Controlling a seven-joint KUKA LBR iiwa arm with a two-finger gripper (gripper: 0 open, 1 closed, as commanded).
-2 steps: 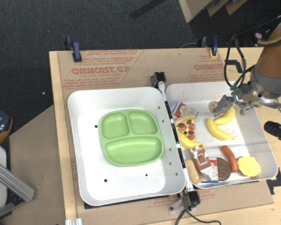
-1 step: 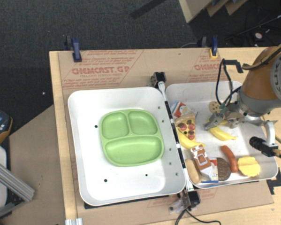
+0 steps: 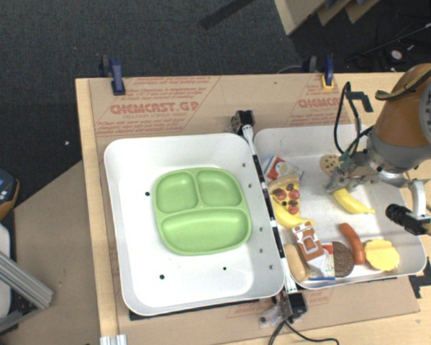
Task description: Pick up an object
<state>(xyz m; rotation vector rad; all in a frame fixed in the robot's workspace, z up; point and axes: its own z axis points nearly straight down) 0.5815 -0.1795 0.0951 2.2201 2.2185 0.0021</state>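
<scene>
The right bin [image 3: 300, 138] holds several toy foods. My gripper [image 3: 343, 177] hangs low in the bin's upper right part, coming down from the grey and orange arm [image 3: 404, 129]. Its tip is just above the upper end of a yellow banana [image 3: 352, 202], close to it or touching it. A tan round cracker [image 3: 329, 161] lies just to the gripper's upper left. Further left are a pizza slice [image 3: 286, 192] and a second yellow banana [image 3: 291, 218]. A red sausage [image 3: 352, 242] lies below the gripper.
The left bin [image 3: 134, 266] holds a green divided plate [image 3: 201, 210]. Along the right bin's front lie a hot dog bun [image 3: 298, 262], a dark round cookie [image 3: 342, 258] and a yellow piece [image 3: 382, 254]. A black part [image 3: 405, 217] juts over the bin's right rim.
</scene>
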